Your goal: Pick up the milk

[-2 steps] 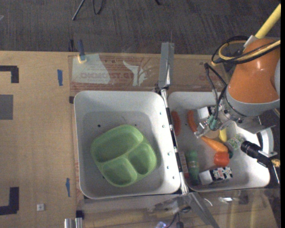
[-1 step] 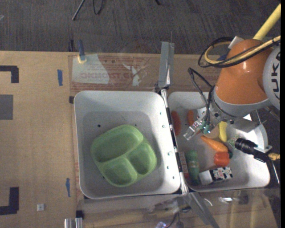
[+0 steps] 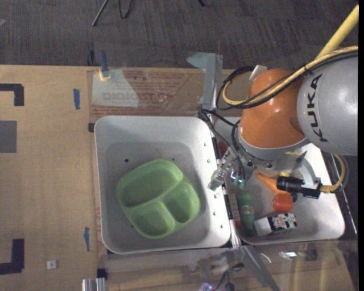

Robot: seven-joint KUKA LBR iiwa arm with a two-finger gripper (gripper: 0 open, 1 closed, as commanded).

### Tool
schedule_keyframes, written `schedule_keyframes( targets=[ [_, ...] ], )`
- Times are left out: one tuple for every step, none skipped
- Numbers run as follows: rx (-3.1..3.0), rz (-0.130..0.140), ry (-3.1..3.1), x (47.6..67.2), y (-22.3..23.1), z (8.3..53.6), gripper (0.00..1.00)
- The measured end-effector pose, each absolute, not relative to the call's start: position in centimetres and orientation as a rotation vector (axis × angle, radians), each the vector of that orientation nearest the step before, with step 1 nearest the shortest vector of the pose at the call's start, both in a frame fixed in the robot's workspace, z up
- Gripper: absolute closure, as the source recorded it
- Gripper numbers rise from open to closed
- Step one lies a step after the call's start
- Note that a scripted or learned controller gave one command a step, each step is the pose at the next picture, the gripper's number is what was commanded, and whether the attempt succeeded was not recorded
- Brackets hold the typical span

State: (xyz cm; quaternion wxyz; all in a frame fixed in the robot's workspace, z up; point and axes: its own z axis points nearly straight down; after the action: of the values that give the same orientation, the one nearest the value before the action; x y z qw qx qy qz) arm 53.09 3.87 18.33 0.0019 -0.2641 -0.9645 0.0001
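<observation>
From my seat I see a light wooden worktop (image 3: 45, 170) filling the left and middle of the view. Black angle marks (image 3: 12, 94) sit near its left edge, and short strips of blue tape (image 3: 77, 98) are stuck here and there on the wood. Along the top runs a dark grey carpeted floor (image 3: 170, 25), with thin dark stand legs (image 3: 108, 10) on it. A clear plastic sheet (image 3: 142, 88) lies against the worktop's back edge. The light is even and soft.
</observation>
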Motion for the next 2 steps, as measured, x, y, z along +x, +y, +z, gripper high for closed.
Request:
schedule_keyframes(
  targets=[
    [-0.684, -0.001, -3.066, 52.4, 0.4, 20.0, 1.00],
    [-0.407, -0.001, -3.112, 48.3, 4.8, 18.3, 1.00]
  ],
)
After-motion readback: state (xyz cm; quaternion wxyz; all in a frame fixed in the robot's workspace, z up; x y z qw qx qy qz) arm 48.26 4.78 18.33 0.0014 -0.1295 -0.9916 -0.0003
